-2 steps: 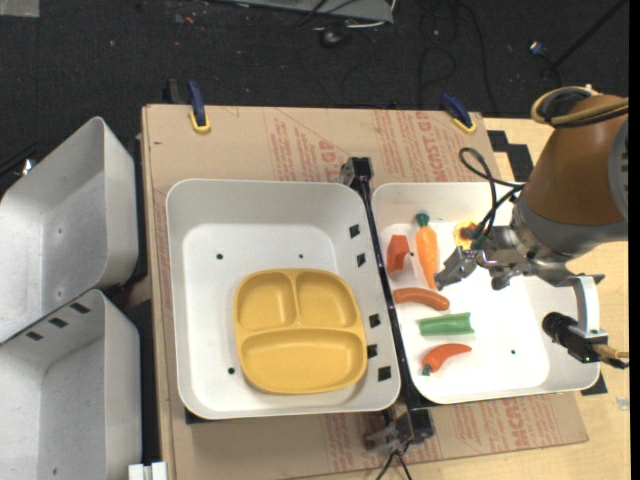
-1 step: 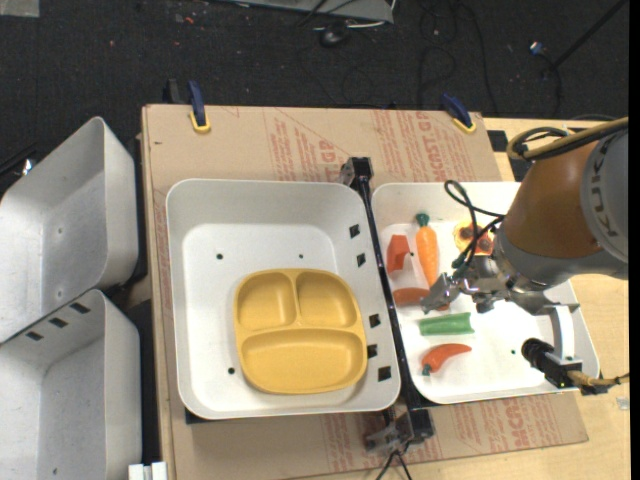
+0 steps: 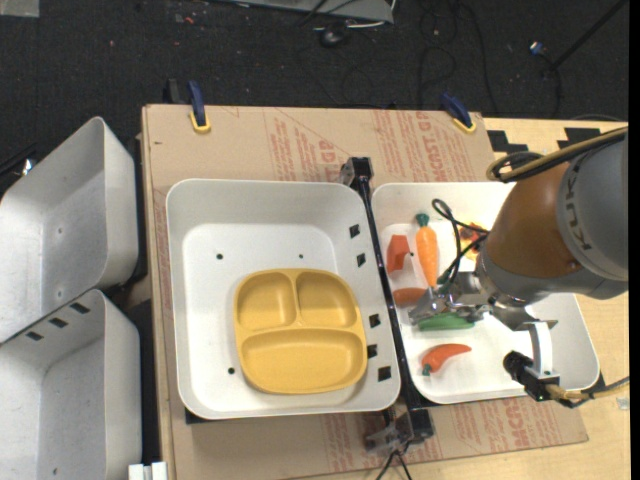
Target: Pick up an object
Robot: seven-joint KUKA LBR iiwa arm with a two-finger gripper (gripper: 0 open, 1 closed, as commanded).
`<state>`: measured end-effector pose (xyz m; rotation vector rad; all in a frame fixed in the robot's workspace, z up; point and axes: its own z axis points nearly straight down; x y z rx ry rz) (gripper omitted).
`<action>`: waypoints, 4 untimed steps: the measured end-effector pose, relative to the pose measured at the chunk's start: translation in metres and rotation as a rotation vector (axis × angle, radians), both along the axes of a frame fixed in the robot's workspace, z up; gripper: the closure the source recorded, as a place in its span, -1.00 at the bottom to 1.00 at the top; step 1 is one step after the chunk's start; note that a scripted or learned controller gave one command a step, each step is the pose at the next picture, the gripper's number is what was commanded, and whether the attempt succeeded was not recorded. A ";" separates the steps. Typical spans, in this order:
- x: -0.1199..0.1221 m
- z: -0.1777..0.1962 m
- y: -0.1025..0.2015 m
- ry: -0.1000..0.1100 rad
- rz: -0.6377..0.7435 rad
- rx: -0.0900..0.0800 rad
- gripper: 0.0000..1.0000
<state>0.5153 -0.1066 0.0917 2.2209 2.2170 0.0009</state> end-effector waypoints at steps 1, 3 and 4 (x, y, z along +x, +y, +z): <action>0.002 0.014 0.000 -0.006 0.000 0.000 1.00; 0.009 0.118 0.007 -0.001 0.005 0.001 1.00; 0.011 0.171 0.007 -0.003 0.005 0.001 1.00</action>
